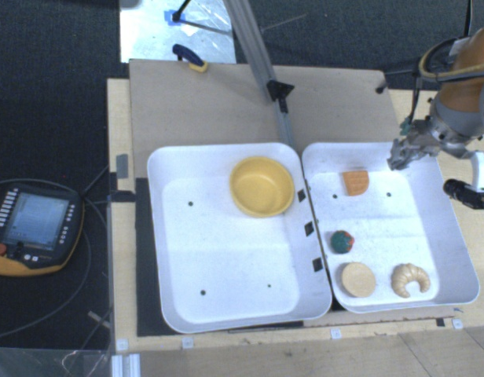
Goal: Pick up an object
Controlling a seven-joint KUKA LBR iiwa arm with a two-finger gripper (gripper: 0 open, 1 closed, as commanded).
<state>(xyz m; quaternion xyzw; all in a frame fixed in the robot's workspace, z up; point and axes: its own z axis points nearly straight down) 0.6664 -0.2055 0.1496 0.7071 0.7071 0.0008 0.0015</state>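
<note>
Along the bottom edge of the right bin [454, 246], closest to the camera, lie two things side by side: a round tan biscuit-like disc [357, 280] and, to its right, a pale croissant [410, 279], near each other but apart. Just above the disc sits a small ball [342, 242], green with a red patch, close to the bin's left wall. Farther back in the same bin rests an orange square piece [355, 182], well apart from the ball.

Over the back right part of this bin hangs the claw [400, 160], at the end of the grey arm [460, 104] with its orange band, reaching in from the right. It sits just to the right of the orange square piece and a little above it in the view, with a gap between them. Whether its tips are spread or together I cannot tell at this size, and nothing can be seen between them.

The left bin [218, 289] holds a yellow bowl [262, 185], upright, in its back right corner near the wall shared with the other bin.

Both bins rest on the surface [195, 108], a brown board. A yellow and blue clamp [190, 56] sits at its back edge. Off to the left, on the dark floor, lies a teach pendant [34, 226] with a lit screen.
</note>
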